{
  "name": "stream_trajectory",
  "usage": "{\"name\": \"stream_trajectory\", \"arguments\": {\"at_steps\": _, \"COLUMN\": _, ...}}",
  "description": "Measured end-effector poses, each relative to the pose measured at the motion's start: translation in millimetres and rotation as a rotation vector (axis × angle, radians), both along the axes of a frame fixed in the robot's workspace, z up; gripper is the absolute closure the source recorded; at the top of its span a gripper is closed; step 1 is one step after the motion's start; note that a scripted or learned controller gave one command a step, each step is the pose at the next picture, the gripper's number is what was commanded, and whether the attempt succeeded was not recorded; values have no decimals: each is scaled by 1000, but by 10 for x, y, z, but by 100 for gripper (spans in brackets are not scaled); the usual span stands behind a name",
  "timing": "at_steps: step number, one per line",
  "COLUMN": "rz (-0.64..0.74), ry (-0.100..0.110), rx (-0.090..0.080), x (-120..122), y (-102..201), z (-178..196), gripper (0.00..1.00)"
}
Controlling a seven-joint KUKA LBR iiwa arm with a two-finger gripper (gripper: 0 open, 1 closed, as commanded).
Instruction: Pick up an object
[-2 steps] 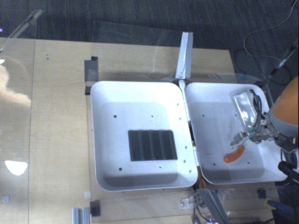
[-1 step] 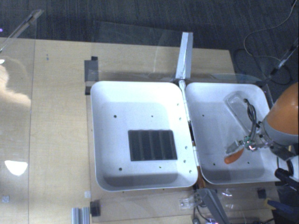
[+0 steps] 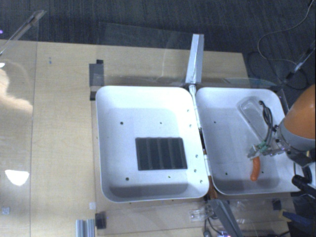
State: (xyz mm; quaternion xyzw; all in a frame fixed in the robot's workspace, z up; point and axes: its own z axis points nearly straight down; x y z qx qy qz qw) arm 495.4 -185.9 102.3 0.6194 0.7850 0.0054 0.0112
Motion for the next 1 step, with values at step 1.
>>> {"name": "stream_trajectory", "arguments": {"at_steps": 1, "rz": -81, "ry": 17, "rx": 5, "x": 549, "y": 385, "z": 729, "gripper": 100}}
